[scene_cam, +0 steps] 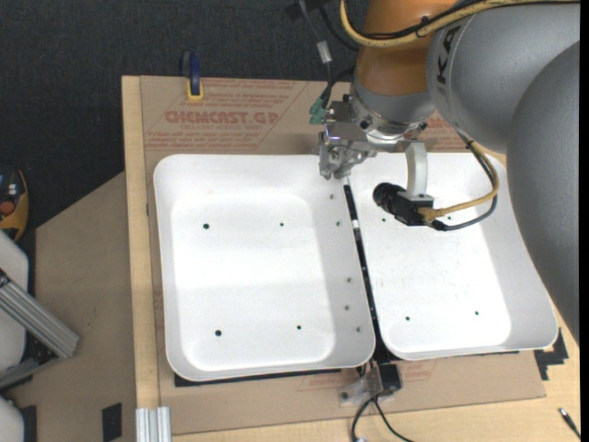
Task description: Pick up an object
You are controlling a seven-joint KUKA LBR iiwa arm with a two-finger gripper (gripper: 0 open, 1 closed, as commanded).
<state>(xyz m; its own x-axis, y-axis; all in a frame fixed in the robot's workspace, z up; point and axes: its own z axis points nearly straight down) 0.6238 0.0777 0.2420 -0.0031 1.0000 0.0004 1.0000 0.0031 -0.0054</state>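
Observation:
My gripper (335,162) hangs at the far end of the seam between the two bins, over the back right corner of the left white bin (175,247). The right white bin (515,311) lies partly under the big grey arm with its orange band (405,7). I can make out no loose object on the visible floor of either bin, only small dark dots. The wrist and arm hide the back part of the right bin.
A black module with a yellow-ended cable (405,203) hangs from the wrist over the right bin. The bins rest on a brown board (230,109) held by a blue clamp (192,74). An aluminium rail (37,319) lies at the left; a connector (377,380) sits at the front.

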